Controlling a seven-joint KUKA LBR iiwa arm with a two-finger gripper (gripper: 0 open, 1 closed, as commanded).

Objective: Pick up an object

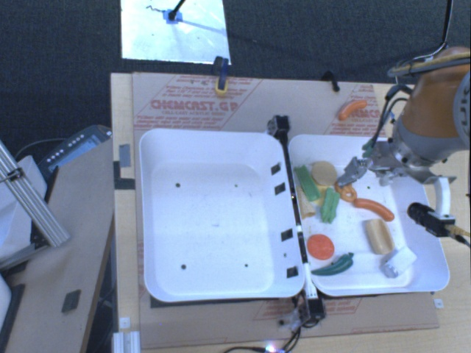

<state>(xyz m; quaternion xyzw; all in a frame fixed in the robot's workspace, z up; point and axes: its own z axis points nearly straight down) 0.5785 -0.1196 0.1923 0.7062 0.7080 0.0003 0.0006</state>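
since the tool (352, 173) hangs low over the right bin (427, 271), just above an orange curved piece (346, 193) with a round tan piece (324, 173) beside it, a good pick means settling on one item and dropping straight so the fingers straddle it, clear of the green pieces (318, 193) crowded close by. whether the tool is released or clenched i cannot tell; it is probably carrying nothing. reaching in from the right, the arm (434, 116) angles its wrist down and leftward.
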